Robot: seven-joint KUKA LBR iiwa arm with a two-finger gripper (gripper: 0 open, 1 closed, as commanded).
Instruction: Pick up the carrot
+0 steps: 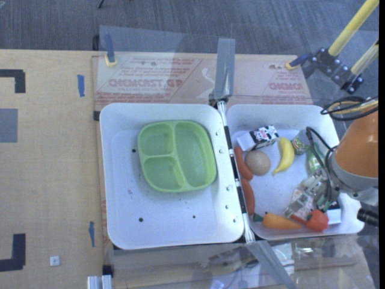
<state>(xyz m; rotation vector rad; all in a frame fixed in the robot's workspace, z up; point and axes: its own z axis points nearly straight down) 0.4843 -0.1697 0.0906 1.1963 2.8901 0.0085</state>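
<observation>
The carrot (280,222) is orange and lies flat along the front wall of the right bin (283,111), with its tip pointing left. My gripper (302,201) hangs low over the bin's front right part, just above and to the right of the carrot's thick end. A red rounded item (317,220) lies right beside the carrot, under the gripper. Nothing is visibly held.
The right bin also holds a yellow banana (286,155), a beige egg-shaped item (257,162), two red elongated pieces (243,164) by the left wall, a cow-patterned carton (264,135) and green items (313,161). A green divided plate (176,156) lies in the left bin (120,221).
</observation>
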